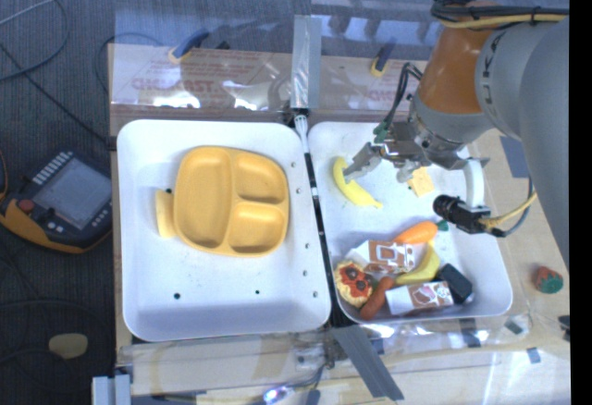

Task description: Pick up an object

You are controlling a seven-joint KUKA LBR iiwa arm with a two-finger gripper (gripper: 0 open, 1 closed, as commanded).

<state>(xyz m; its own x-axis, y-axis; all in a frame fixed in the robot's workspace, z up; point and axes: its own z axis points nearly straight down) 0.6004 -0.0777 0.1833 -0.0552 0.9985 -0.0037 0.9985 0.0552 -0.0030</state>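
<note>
- Nearest the camera, at the near end of the right bin [495,297], lies a heap of toy food: a pizza slice [352,280], a red sausage-like piece [377,297], a carton [421,298], a black block [456,282], a printed pack [388,254], a carrot [416,233] and a curved yellow piece [424,266]. All of it sits well below the gripper in the picture, toward the camera.
- Gripper [387,160] hangs over the far half of the right bin, fingers spread apart with nothing between them.
- Banana [352,186] lies on the bin floor just below and left of the left finger [363,162]; it looks apart from the finger, though the slant makes contact hard to rule out.
- Small yellow cube [421,181] sits just below and right of the gripper, beside the other finger [407,170].
- Arm [472,79] comes in from the right, its orange band directly above the gripper in the picture.
- Black cable fitting [455,210] hangs right of and below the gripper.
- Left bin [148,301], well to the gripper's left, holds a yellow divided tray [231,200].
- Handheld pendant [57,200] lies on the floor far left of the gripper, beyond the left bin.
- Small red-and-green item [548,279] rests on the bench right of the right bin.
</note>
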